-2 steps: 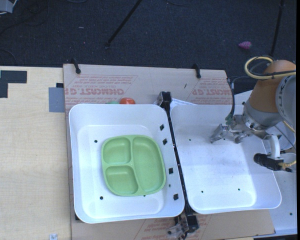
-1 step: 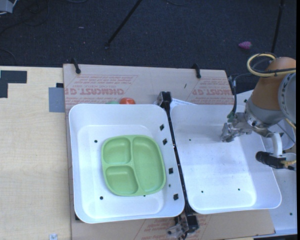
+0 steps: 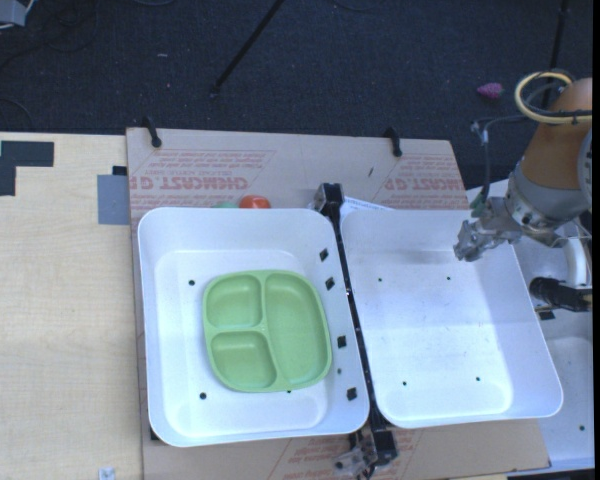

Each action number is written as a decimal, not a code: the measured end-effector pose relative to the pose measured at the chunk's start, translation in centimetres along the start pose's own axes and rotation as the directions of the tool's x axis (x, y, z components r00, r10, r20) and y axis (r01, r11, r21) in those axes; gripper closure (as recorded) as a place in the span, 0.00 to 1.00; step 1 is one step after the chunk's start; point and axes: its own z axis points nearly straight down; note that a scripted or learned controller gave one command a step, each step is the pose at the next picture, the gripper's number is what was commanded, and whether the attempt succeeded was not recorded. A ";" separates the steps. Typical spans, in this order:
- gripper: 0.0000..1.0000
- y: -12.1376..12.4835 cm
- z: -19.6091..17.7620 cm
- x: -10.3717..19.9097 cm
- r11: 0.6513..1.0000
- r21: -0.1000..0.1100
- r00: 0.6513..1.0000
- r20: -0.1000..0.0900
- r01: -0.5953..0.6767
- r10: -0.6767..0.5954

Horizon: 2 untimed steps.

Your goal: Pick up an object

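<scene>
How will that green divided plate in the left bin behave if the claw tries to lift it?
The green divided plate looks like rigid moulded plastic, so probably stiff and light. It lies flat and low in the left bin, so it likely won't roll or tip, but its thin rim may be hard to pinch and could slip.

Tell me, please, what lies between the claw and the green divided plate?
In the camera view, bare white floor of the right bin and the black clips joining the bins separate the claw from the green divided plate.
</scene>
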 end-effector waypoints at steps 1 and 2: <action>1.00 1.0 -4.9 0.1 1.000 0.000 1.000 0.000 0.000 0.000; 1.00 1.1 -10.0 -0.1 1.000 0.001 1.000 0.000 0.000 0.000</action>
